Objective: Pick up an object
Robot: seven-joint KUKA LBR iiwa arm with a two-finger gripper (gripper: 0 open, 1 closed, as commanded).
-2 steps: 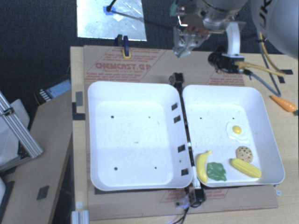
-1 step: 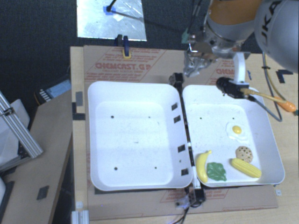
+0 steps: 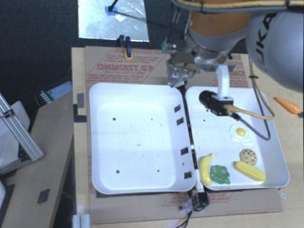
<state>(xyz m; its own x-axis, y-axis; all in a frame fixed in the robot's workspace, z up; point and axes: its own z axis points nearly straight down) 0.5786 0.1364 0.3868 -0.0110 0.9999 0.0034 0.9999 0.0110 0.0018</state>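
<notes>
Bench carries two white bins; right bin (image 3: 280, 167) has banana (image 3: 205, 169), green leaf (image 3: 220, 175), corn (image 3: 250, 171), cookie (image 3: 248, 156), fried egg (image 3: 240, 132). My gripper (image 3: 177, 78) hangs over the bins' far edge, grip state unclear.

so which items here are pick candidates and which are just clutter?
Job items, all in the right bin:
banana
green leaf piece
corn cob
cookie
fried egg
tool, over the bins' top edge near the divider

Lying about:
carrot, on the bench outside the bins
yellow clamp
foil sheet
</notes>
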